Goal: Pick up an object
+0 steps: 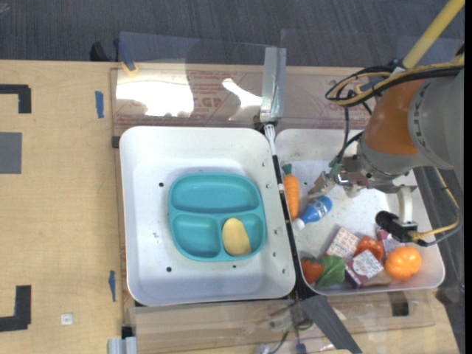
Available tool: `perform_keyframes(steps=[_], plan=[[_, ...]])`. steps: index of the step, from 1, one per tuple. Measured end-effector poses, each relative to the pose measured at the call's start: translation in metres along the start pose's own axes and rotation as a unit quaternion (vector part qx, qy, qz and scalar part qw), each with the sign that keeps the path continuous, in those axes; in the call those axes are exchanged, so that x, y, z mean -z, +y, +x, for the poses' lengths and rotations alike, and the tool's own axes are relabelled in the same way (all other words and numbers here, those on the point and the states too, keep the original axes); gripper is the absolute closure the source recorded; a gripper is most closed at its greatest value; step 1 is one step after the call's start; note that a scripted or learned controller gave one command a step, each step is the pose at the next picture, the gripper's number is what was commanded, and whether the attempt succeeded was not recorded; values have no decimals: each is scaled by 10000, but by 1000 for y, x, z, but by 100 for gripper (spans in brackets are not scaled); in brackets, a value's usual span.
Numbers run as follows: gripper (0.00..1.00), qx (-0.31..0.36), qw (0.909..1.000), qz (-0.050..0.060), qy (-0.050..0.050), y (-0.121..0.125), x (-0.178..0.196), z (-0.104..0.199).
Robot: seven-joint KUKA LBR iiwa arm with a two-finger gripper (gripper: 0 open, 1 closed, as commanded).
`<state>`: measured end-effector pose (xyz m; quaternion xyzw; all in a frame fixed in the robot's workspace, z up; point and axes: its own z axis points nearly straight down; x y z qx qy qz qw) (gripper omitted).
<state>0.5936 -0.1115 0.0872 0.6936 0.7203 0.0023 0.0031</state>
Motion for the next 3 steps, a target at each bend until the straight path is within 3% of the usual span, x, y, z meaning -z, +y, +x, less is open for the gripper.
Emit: perform_keyframes(steps=[1,2,3], plan=[[100,-1,10000,-38,-10,2,13,0],[0,-4,10000,-27,-8,2,12,0],[0,654,9979,6,4,-20,1,4]])
